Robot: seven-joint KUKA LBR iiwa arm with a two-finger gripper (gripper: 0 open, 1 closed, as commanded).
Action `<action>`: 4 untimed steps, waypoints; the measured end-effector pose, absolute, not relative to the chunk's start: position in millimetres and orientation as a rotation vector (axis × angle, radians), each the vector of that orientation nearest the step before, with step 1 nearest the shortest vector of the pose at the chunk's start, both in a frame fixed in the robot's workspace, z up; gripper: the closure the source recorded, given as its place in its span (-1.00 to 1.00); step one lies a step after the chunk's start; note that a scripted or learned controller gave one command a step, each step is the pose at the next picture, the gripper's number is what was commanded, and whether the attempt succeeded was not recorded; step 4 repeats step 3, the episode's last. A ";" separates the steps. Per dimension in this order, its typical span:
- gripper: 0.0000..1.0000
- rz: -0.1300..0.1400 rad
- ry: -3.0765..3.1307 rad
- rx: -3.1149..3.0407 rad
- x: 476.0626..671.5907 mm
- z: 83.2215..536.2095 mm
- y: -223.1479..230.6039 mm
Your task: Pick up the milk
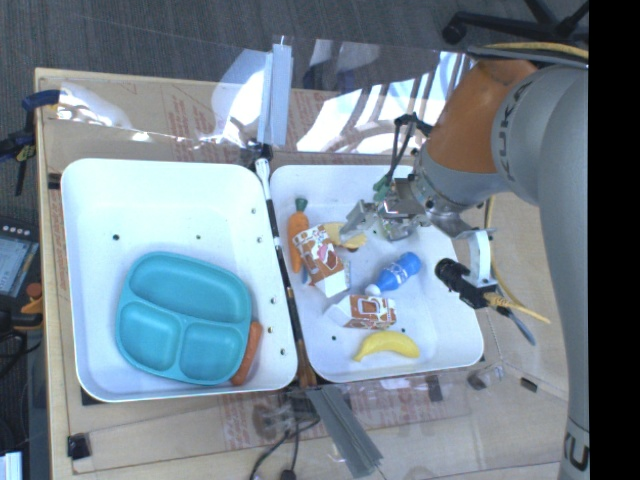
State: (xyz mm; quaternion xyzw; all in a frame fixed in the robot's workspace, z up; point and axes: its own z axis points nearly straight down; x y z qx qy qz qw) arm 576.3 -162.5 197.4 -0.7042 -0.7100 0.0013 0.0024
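The milk [322, 257] is a brown-and-white carton lying on its side in the right bin [440, 343], left of centre, beside an orange carrot [298, 230]. My gripper [378, 220] hangs low over the back of the same bin, a short way right of and behind the carton, apart from it. The wrist and the metal gripper body hide what lies beneath. A small yellowish item [353, 239] peeks out just below the gripper.
Also in the right bin are a blue bottle [398, 271], a smaller brown-and-white carton [372, 311] and a banana [387, 345] near the front. The left bin [90, 198] holds a teal divided plate [183, 316] with an orange sausage [250, 352] at its edge.
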 end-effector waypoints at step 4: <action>1.00 0.002 -2.465 -1.942 521.1 191.5 -75.4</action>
